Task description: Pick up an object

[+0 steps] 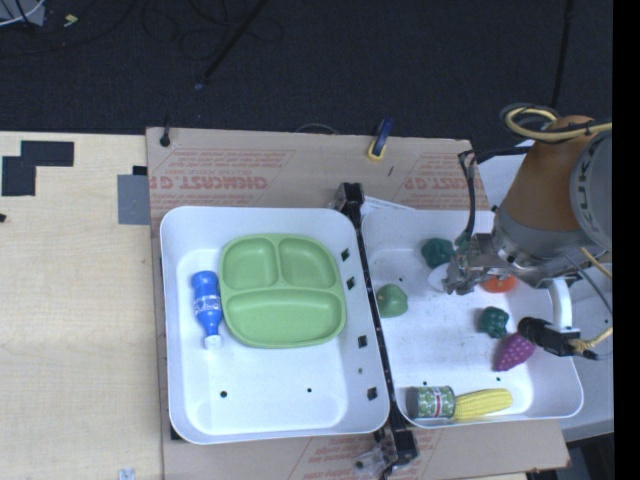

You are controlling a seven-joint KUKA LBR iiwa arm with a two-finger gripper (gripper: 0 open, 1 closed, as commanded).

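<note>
My gripper [459,278] hangs low over the right bin [430,343], near its back middle. Close behind it on the left lies a dark green piece [436,252]. An orange-red piece [498,284] peeks out just to its right, partly hidden by the wrist. Further toward the front are a second dark green piece [492,320] and a purple bunch of grapes [513,351]. A pale green round piece [391,300] rests by the bin's left wall. Nothing shows between the gripper and these pieces that tells of a hold.
A small can [431,402] and a yellow corn cob [484,402] lie along the right bin's front wall. The left bin [260,393] holds a green divided plate [282,290] and a blue bottle [206,307] beside it.
</note>
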